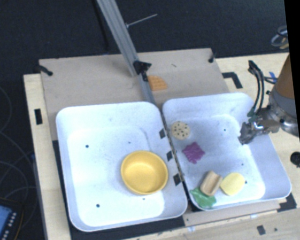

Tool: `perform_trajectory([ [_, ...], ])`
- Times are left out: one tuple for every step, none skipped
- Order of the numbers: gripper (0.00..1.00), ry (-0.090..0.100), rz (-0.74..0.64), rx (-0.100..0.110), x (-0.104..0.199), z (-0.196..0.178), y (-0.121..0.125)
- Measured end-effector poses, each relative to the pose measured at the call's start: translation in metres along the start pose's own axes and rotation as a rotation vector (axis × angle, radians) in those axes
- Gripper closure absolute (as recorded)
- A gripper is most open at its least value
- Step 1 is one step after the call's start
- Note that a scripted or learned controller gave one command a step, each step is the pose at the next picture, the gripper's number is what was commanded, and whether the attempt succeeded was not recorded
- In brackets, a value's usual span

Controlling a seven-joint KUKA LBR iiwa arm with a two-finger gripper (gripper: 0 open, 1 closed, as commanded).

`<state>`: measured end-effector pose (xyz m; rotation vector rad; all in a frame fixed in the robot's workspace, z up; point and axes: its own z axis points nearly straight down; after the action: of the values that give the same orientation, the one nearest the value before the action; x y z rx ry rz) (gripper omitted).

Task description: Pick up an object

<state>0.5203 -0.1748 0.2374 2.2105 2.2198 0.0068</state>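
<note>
My gripper [245,134] hangs over the right edge of the right bin [264,181], with nothing visible between its fingers. In that bin lie a round tan cookie with dots [180,130], a purple lumpy piece [193,152], a tan block [210,182], a yellow lemon-like object [232,183] and a green piece [203,199] at the front left corner. A yellow bowl [143,172] sits in the left bin [89,150], toward its front right. All the objects lie left of and below the gripper.
A grey metal rail [120,34] slants down from the top to the divide between the bins. An orange tag [156,83] lies on the board behind the bins. Cables run at the right by the arm [283,96].
</note>
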Motion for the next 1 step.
perform_trajectory([
  [1.00,0.003,-0.002,0.006,-0.0007,-0.0058,0.0011],
])
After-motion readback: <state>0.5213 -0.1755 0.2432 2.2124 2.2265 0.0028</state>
